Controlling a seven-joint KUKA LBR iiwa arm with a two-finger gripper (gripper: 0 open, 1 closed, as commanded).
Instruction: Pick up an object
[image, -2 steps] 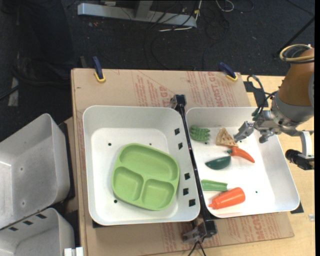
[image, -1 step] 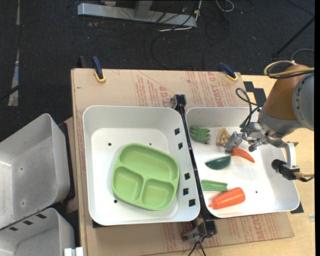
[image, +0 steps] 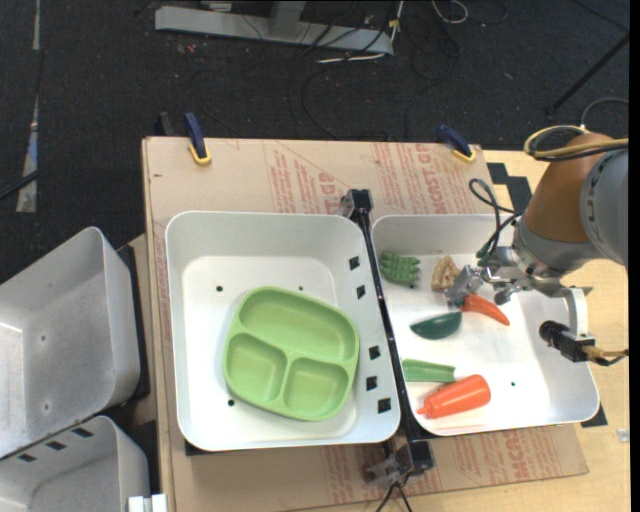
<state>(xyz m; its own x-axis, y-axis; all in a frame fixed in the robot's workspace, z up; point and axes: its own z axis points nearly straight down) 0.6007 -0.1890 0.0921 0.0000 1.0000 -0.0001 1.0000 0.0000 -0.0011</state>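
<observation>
Left bin (image: 190, 300): one light-green divided plate (image: 290, 352), three compartments, lying flat near the centre.

Right bin (image: 560, 395): green toy hand-shaped piece (image: 400, 267) and tan item (image: 443, 271) at the far side; dark green leaf-shaped piece (image: 436, 324) mid-bin; green bean-like stick (image: 428, 370) just above an orange carrot (image: 456, 396) at the near edge.

Hand (image: 478, 290): low in the right bin, over a small orange-red pepper (image: 487, 309); whether its tips are spread or pinching cannot be told.
</observation>
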